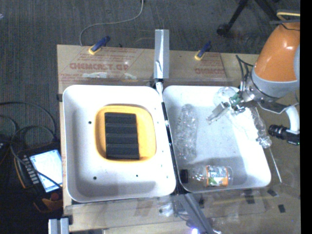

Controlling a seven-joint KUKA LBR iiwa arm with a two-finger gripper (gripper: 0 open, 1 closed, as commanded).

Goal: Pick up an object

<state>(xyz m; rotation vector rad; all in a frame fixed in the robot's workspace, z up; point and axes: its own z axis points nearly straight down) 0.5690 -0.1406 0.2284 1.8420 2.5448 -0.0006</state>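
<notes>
Okay, my gripper (225,106) hangs over the upper right of the right bin (243,150); can't tell its state, and I see nothing held.

Candidates in that bin: a clear crumpled plastic bottle (185,130) lying lengthwise along the left wall, and a small clear bottle with an orange label (212,175) on its side near the front wall. Both look light, thin-walled, slick and likely to buckle or roll under a pinch. I'd take the labelled one across its middle, where the label should give some grip.

The left bin (80,145) holds a yellow tray with a black ribbed insert (122,134): stiffer, wider, a poor fit.

Bin floors are smooth white plastic, shallow sloped walls. Dark carpet and cables surround the bench.
</notes>
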